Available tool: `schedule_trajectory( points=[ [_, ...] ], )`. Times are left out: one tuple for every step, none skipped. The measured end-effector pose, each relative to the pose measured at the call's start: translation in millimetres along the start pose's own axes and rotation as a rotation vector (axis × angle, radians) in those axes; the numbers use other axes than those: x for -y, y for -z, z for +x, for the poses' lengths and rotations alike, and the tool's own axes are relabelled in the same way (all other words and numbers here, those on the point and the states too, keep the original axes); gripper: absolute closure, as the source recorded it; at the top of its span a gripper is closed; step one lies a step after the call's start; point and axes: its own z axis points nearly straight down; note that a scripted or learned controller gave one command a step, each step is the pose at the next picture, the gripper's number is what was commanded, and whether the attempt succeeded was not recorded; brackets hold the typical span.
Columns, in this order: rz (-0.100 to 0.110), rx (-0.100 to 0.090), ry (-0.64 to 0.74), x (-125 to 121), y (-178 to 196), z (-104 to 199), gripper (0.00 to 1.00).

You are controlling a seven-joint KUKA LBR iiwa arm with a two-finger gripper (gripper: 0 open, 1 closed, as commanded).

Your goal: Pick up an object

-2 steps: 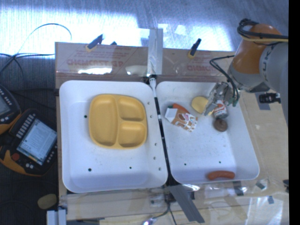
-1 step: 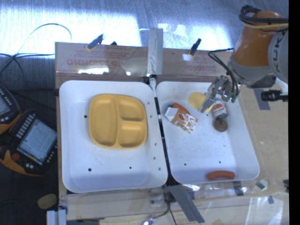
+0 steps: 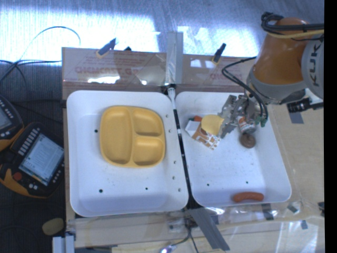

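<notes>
My gripper [image 3: 235, 121] hangs over the upper part of the right bin [image 3: 226, 191], reaching in from the right. Just left of it lies a pale yellow wedge like cheese [image 3: 211, 124] on a small orange-and-white carton [image 3: 202, 134]. A brown round object [image 3: 248, 140] sits right below the gripper, and something red and white [image 3: 244, 124] shows beside the gripper. A sausage [image 3: 248, 197] lies near the bin's front edge. Nothing is seen held.
The left bin [image 3: 84, 188] holds a yellow divided tray [image 3: 132, 135]. A clear wall with clips stands behind both bins. A teach pendant [image 3: 31, 159] lies off the bench at the left. The orange arm band [image 3: 281, 51] looms at the upper right.
</notes>
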Motion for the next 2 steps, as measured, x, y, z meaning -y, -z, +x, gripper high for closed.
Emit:
schedule_trajectory(
  points=[
    [0.002, 0.003, -0.375, 35.7, 57.8, 7.8, 1.00],
    [0.004, 0.006, -0.375, 35.7, 67.3, 6.8, 1.00]
  ],
)
